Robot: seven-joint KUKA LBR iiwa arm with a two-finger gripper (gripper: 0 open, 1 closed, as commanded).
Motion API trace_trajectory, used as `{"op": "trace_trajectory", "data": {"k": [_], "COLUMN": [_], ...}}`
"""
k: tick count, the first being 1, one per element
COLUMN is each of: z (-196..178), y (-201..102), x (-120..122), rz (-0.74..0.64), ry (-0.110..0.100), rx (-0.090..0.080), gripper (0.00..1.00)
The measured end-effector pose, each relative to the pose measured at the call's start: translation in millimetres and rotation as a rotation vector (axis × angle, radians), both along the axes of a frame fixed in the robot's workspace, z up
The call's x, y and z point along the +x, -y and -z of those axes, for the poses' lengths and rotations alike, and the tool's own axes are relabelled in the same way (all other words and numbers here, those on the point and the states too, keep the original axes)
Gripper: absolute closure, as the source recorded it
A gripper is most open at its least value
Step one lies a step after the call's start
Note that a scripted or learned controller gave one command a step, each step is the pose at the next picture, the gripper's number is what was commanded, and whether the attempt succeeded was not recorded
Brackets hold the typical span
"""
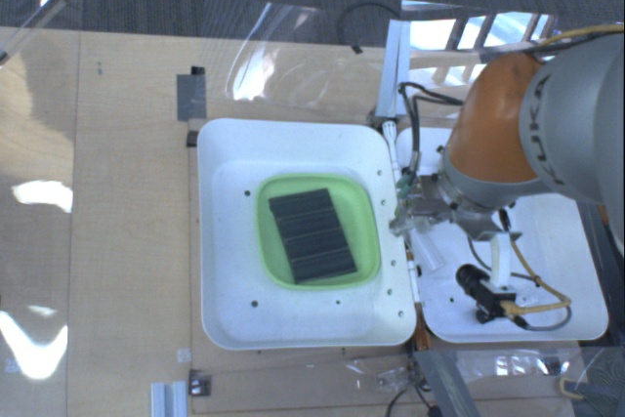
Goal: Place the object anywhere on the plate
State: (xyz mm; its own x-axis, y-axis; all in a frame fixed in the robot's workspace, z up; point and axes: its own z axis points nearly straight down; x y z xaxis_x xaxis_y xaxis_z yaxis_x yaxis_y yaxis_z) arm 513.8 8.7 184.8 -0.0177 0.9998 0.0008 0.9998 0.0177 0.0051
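plate point(363, 231): i am seeing it, green, sitting in the left bin point(220, 239).
object point(312, 235): i am reading the dark ribbed block as lying flat on the plate, long axis running from upper left to lower right.
gripper point(410, 220): i am seeing it hanging over the seam between the bins; the arm point(527, 127) is covering it, so i cannot tell its state.
relation: the object is lying to the gripper's left, apart from it.
status: i am judging placement complete.

Dark grey ribbed object point(312, 235) on a lime-green plate point(366, 229), white bins point(220, 239), tan wooden bench point(107, 239).
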Motion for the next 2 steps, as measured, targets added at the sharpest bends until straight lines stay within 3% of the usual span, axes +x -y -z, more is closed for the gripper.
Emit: {"op": "trace_trajectory", "data": {"k": [1, 2], "z": [-0.1, -0.8], "y": [0.4, 19.6], "x": [0.0, 58.1], "rz": [0.001, -0.257], "ry": [0.000, 0.003], "rx": [0.000, -0.003], "gripper": [0.00, 0.00]}}
